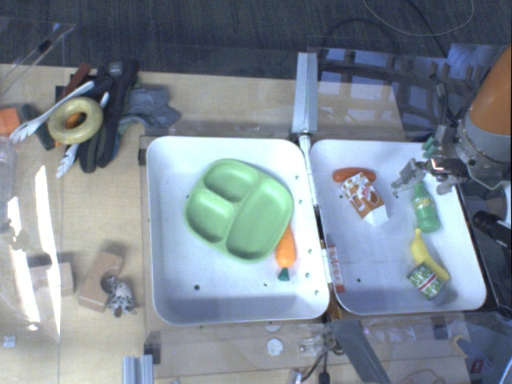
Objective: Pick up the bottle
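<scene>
From above, my claw hangs over the back of the right bin, its fingers spread apart and gripping nothing. The green bottle lies on the bin floor just below my fingertips, its cap end pointing up toward them. A banana lies just beyond the bottle's far end.

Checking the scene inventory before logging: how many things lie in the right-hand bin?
5. An orange-and-white carton at upper left, the green bottle right of it near the end effector, a banana below the bottle, a green can at the bottom, a label strip along the left wall.
</scene>
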Motion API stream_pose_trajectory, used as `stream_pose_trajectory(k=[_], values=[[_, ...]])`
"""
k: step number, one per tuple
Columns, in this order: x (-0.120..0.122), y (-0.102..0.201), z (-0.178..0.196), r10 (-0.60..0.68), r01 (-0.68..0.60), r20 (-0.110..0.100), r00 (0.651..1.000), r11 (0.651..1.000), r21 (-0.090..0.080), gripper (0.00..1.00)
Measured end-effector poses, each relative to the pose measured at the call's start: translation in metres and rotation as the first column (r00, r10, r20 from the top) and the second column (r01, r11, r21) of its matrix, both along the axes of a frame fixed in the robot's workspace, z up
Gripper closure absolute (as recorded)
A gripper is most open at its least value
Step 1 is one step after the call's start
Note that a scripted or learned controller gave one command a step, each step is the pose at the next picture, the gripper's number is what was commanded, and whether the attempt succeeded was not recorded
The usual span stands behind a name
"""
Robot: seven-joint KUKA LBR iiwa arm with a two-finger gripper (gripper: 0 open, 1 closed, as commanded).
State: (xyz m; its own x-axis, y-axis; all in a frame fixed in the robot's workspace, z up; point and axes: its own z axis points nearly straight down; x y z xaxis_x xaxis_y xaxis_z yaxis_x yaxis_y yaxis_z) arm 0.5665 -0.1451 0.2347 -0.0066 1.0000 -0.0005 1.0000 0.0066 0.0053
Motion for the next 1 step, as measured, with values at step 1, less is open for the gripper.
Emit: stream_pose_trajectory(k=[1], values=[[0.0341, -0.0547, -0.0346, 0.137, -0.137, 0.002, 0.991, 0.991, -0.003, 0.00]])
